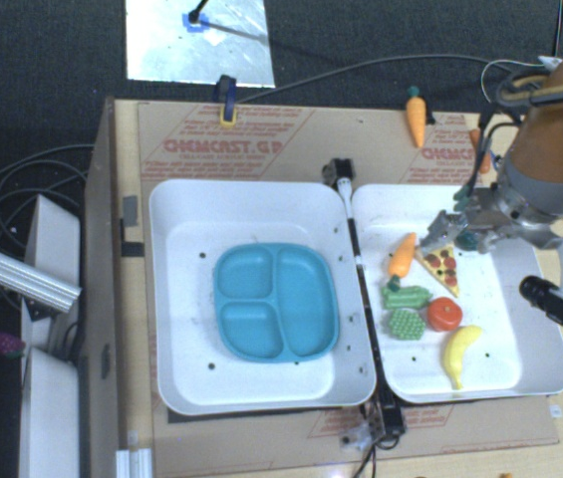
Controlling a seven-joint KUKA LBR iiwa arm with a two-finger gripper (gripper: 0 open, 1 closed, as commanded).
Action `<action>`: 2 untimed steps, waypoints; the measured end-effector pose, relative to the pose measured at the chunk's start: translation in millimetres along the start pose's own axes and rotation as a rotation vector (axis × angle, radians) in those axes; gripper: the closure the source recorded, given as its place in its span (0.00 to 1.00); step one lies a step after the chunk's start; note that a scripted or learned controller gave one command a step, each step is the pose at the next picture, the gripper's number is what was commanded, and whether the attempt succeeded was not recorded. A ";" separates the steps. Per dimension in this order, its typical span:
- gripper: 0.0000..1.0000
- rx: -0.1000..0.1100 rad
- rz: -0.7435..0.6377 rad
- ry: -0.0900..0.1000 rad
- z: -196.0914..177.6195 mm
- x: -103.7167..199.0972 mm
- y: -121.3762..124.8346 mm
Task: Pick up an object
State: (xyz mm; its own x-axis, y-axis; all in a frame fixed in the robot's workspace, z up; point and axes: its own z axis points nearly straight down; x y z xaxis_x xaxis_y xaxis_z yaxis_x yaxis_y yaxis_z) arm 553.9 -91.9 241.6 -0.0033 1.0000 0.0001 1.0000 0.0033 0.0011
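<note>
The right bin (pixel 520 366) holds several toy foods: an orange carrot (pixel 402 255), a pizza slice (pixel 442 267), a dark green vegetable (pixel 406 295), a bumpy green piece (pixel 407 324), a red tomato (pixel 444 313) and a yellow banana (pixel 458 352). My gripper (pixel 457 231) hangs over the upper part of this bin. It sits just above the pizza slice and to the right of the carrot. Nothing visible is held in it.
The left bin (pixel 181 217) holds a blue divided plate (pixel 276 302). A second carrot (pixel 417 118) lies on the cardboard behind the right bin. A yellow clamp (pixel 226 100) sits at the back edge. A black fitting (pixel 550 300) juts over the right bin's right side.
</note>
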 end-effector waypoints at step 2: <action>1.00 -0.005 0.001 0.000 145.7 -41.7 -39.1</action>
